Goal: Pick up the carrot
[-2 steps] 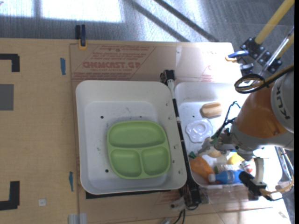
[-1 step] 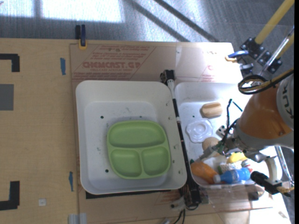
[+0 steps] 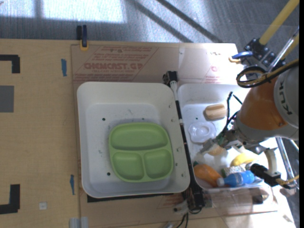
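Observation:
The carrot is an orange blunt shape lying near the front left corner of the right bin. My gripper hangs low over the middle of that bin, just behind the carrot and slightly to its right, over a pale tan item. The arm's orange band covers the bin's right part.
A tan bread roll and a clear plastic lid lie at the back of the right bin. A blue bottle and a yellow piece sit right of the carrot. The left bin holds a green divided plate.

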`<act>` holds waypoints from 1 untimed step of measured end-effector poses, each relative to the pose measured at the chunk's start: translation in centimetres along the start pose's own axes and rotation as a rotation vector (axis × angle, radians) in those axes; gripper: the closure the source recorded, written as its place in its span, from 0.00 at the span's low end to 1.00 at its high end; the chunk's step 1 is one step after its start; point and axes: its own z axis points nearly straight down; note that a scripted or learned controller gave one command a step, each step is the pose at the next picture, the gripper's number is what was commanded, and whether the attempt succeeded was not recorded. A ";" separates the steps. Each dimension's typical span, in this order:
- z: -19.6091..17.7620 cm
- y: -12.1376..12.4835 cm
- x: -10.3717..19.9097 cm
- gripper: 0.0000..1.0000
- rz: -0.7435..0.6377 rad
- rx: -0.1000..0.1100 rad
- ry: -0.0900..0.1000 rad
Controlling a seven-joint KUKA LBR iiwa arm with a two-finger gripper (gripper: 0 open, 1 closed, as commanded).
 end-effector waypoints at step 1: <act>0.1 4.1 -7.8 0.00 0.115 0.002 0.014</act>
